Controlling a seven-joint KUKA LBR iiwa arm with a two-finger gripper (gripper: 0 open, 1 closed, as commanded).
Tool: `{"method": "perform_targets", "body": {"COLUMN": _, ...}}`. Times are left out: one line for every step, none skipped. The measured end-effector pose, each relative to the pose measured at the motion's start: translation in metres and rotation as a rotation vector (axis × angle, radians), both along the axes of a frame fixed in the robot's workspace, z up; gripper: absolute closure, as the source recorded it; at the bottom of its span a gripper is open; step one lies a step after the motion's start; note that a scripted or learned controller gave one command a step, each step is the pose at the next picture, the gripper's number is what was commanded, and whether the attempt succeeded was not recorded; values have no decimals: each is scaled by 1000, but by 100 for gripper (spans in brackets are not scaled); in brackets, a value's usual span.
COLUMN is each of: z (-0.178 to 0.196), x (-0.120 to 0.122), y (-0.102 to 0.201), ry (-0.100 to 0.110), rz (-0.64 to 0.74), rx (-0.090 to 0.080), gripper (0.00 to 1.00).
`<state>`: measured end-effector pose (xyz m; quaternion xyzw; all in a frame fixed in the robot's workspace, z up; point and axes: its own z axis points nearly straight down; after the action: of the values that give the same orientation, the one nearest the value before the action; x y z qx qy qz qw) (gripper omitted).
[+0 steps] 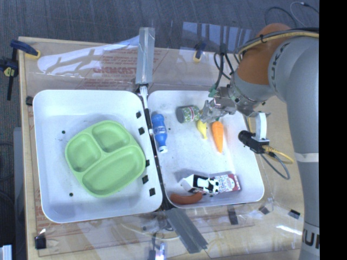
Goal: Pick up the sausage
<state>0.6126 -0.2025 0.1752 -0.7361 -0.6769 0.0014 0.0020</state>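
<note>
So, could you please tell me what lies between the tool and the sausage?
In the camera view, the carrot and the milk carton lie between the tool and the sausage.

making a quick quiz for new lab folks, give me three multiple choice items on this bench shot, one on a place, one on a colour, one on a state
1. Where does the sausage lie?
A. on the green plate
B. at the near edge of the right bin, beside the milk carton
C. outside both bins

2. What colour is the divided plate in the left bin?
A. green
B. red
C. black

3. How does the blue bottle rest?
A. upright
B. on its side
C. on the plate

Answers: 1 B, it sits below the milk carton by the right bin's near wall. 2 A, it is plainly light green. 3 B, it lies flat along the divider.
</note>
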Motion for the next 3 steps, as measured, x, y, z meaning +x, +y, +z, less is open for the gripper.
{"method": "perform_targets", "body": {"z": -2, "x": -29, "y": -2, "ry": -1, "rz": 23, "rx": -1, "gripper": 100}}
{"method": "perform_targets", "body": {"z": 8, "x": -28, "y": -3, "ry": 0, "rz": 26, "rx": -1, "gripper": 100}}
{"method": "perform_targets", "body": {"z": -9, "x": -14, "y": 0, "ry": -4, "rz": -1, "rx": -2, "gripper": 100}}
